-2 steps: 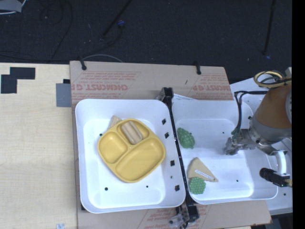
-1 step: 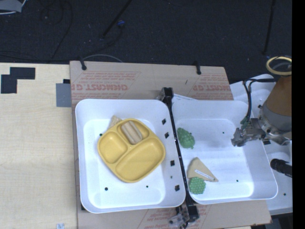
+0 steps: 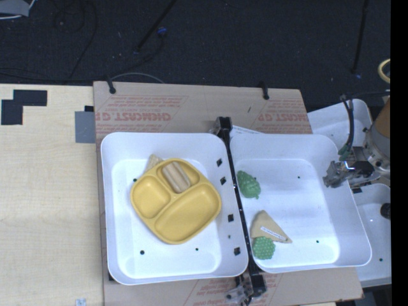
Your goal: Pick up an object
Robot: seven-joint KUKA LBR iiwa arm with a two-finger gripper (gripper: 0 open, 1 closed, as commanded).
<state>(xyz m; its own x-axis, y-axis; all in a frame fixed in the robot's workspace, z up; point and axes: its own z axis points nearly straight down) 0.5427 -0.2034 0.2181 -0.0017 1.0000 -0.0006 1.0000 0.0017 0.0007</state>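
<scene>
I see the cheese wedge [image 3: 270, 227] low in the right bin [image 3: 319, 146], long axis slanting, tip toward the lower right. The gripper [image 3: 335, 174] sits over that bin's right rim, too blurred to read its state.

I saw a yellow divided tray [image 3: 176, 208] lying flat left of the bins' divider [image 3: 233, 193]; right of it lay two green clumps [image 3: 248, 185] [image 3: 263, 248] and a tan wedge [image 3: 269, 227].

Arm [image 3: 382, 132] low at right edge
</scene>
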